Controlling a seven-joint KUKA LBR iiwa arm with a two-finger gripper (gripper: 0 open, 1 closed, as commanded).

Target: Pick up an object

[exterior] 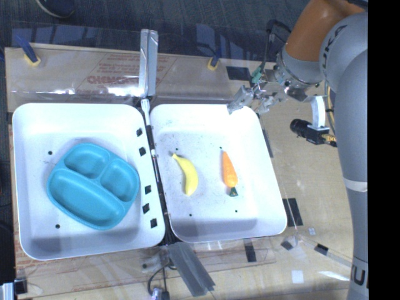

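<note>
The claw (250,99), fingers apparently spread with nothing between them, is hovering over the right bin's (262,214) one o'clock corner, so the approach is underway, needing a descent toward seven o'clock onto the carrot (229,170) or banana (187,174).

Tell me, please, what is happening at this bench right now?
A KUKA arm is set to pick up an object. Its gripper is above the far right corner of the right bin, with nothing seen between its fingers. A banana and a carrot lie apart on that bin's floor. A blue divided tray sits in the left bin.
</note>
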